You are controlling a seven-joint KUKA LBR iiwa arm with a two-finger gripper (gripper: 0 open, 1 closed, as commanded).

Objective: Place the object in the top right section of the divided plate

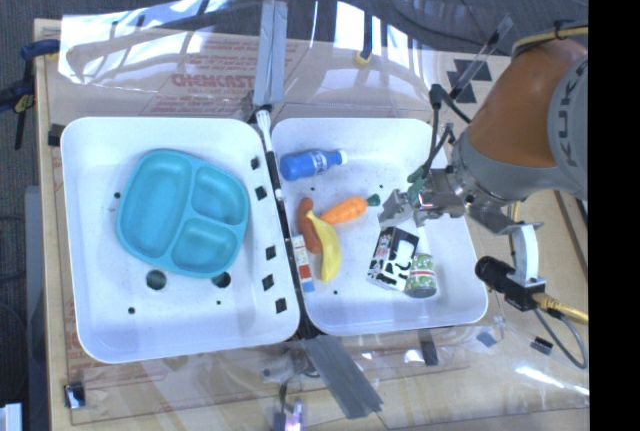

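bench [150, 384] | two white bins [90, 319] side by side, perhaps touching

Divided plate [183, 212] sections bare; bottle [310, 163], carrot [345, 211], banana [326, 247] crowd right bin [455, 304].

The grey arm [520, 144], w/ orange band above the wrist, is extended in from the right at a downward slant. The gripper [400, 206] is pointed left; finger state is not made out.
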